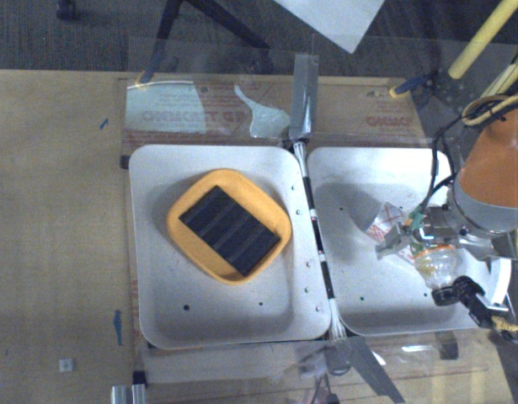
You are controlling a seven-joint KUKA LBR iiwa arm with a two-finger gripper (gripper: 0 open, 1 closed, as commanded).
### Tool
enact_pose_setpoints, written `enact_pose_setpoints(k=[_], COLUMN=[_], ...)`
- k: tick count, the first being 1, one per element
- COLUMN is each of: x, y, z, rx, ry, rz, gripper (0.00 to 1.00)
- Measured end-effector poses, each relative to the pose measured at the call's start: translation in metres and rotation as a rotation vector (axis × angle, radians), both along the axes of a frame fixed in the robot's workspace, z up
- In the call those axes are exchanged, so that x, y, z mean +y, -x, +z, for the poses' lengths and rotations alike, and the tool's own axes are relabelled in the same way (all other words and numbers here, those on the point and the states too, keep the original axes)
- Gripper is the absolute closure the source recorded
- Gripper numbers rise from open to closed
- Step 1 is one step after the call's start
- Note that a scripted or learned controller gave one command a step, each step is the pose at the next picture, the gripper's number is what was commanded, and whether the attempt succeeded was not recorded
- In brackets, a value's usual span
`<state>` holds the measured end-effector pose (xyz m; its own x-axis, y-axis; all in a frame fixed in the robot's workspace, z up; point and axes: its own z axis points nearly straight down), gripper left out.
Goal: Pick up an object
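Finger state indeterminate: gripper [413,236] low over crinkled clear packet [429,262] in right bin [360,310]. Risk: slippery film slides out, causing failed grasp.

The grey arm with its orange band [494,171] is cut off at the right edge (its gripper's fingers unreadable).

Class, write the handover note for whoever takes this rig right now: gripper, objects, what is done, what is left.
Gripper: low over the right bin, at a heap of crinkled wrappers; whether it is open or shut cannot be told.
Objects: yellow tray with dark slats lies in the left bin, untouched. Wrappers lie in the right bin.
Done: arm is down at the wrappers.
Left: confirm a grasp, then lift.
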<state>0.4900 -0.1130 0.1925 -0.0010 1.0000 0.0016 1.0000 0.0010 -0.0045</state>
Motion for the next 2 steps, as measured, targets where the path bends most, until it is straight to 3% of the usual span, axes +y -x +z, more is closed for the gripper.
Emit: enact_pose_setpoints(k=[1, 2], x=[-0.023, -0.009], y=[-0.058, -0.088], z=[-0.064, -0.097], rx=[-0.046, -0.031], ry=[0.014, 0.011], rz=[-0.022, 0.190], gripper=[0.00, 0.00])
